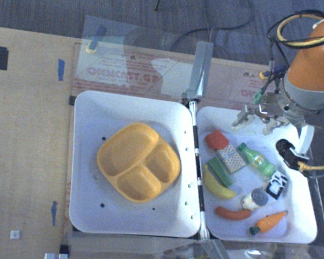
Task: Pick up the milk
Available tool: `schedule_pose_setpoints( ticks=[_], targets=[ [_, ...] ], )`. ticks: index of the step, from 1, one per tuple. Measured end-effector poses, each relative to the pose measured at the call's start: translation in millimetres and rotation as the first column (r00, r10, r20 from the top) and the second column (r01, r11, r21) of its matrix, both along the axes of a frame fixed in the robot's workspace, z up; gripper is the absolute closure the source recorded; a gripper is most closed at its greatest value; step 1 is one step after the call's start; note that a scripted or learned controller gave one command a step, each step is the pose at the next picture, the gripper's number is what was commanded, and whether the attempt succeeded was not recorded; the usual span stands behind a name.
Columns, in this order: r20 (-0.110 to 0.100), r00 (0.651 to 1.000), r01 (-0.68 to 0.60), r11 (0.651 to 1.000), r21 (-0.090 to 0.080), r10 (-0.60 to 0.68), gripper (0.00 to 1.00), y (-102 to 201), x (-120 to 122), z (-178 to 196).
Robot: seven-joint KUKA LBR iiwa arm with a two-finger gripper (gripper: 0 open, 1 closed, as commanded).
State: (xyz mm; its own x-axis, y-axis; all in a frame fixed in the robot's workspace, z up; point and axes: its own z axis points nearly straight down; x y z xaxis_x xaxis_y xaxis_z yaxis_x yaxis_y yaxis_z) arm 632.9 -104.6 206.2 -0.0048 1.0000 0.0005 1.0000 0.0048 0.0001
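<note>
black-and-white milk carton (276, 185), tilted

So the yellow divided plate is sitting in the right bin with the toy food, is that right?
Not quite. The camera view shows the yellow divided plate alone in the left bin; the toy food, such as the banana and carrot, lies in the right bin.

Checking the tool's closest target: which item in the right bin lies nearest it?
The red item, at the bin's upper left, just below the tool; the others lie farther down.

Glossy yellow plastic tray (139, 162), smooth white bins (82, 204)
</note>
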Motion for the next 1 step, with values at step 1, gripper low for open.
schedule_pose_setpoints(
  ticks=[1],
  targets=[
    [0.0, 0.999, -0.039, 0.999, 0.0, 0.039, 0.0, -70.4, -74.1, -20.8]
  ],
)
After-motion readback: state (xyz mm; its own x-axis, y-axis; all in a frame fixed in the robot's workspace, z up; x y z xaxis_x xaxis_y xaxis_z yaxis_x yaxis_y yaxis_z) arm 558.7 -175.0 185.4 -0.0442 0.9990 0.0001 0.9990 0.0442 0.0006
